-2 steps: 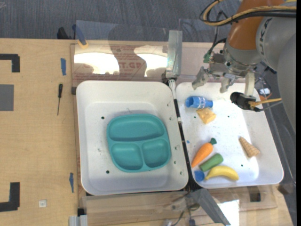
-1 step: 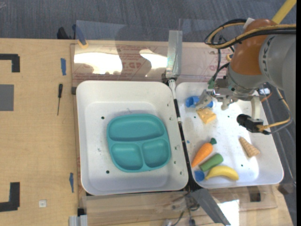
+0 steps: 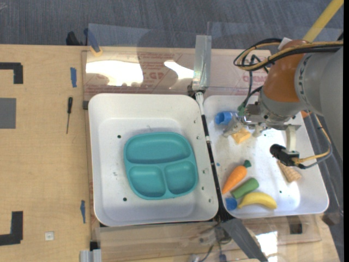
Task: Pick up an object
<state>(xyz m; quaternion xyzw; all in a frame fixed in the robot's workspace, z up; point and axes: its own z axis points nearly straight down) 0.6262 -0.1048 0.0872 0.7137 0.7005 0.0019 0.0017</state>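
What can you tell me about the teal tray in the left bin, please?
The teal tray looks like smooth plastic, a rounded rectangle with three compartments: one long one at the far side and two smaller ones nearer the camera. It lies flat, slightly turned, near the middle of the left bin, resting on its floor. Nothing else touches it.

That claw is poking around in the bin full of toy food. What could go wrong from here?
The claw sits over a small yellowish piece near the bin's back corner, with a blue piece close by; it may nudge either instead of gripping, or close on nothing. The bin wall is near, so the claw might bump it. The carrot, green piece and banana lie bunched together, so grabbing one could drag the others.
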